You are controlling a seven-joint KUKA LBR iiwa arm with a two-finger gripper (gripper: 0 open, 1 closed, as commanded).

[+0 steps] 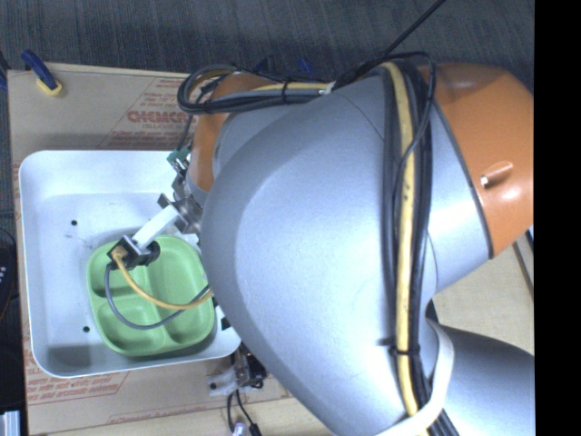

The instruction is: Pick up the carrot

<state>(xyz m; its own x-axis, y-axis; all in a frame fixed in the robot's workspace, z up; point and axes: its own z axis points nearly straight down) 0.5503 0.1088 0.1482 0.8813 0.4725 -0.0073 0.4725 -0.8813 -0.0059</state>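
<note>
Looking down in the camera view, found the end effector [182, 196] low over the left white bin [45, 198], beside a green divided plate [172, 289]. Could not tell its state. Could not place the carrot, probably masked by the grey arm [318, 243]. Judged this the approach step, next calling for centring over the carrot.

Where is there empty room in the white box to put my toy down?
The white bin has bare floor behind the green tray, toward its far-left corner, and a thin strip along its left wall. It's crowded on the right, where the grey arm hangs over the tray.
</note>
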